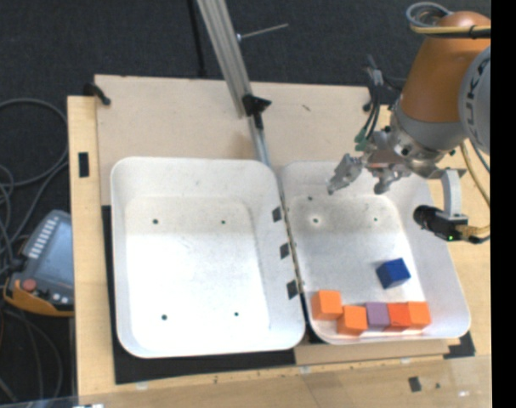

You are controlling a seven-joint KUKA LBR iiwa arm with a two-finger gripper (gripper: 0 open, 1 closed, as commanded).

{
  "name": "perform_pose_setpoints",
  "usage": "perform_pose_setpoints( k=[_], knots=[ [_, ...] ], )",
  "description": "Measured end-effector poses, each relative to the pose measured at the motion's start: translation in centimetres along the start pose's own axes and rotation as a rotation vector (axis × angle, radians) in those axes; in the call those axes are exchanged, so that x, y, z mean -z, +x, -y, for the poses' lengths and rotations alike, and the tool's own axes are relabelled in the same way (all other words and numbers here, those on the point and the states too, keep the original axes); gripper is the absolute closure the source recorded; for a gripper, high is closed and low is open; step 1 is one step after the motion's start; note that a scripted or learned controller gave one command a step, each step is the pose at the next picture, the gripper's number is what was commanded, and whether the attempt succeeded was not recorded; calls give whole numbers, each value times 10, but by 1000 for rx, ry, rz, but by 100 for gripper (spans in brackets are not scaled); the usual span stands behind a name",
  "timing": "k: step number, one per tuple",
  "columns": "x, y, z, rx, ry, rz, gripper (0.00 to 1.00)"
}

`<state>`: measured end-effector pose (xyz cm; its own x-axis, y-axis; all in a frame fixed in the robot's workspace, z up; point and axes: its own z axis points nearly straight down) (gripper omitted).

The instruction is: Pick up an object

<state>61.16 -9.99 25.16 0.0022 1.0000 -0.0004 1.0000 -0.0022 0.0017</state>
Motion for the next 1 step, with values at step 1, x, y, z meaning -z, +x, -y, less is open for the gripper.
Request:
perform_pose_setpoints(
  k=[1],
  knots=[
    [-87, -56, 27, -3, 10, 2, 0]
  ],
)
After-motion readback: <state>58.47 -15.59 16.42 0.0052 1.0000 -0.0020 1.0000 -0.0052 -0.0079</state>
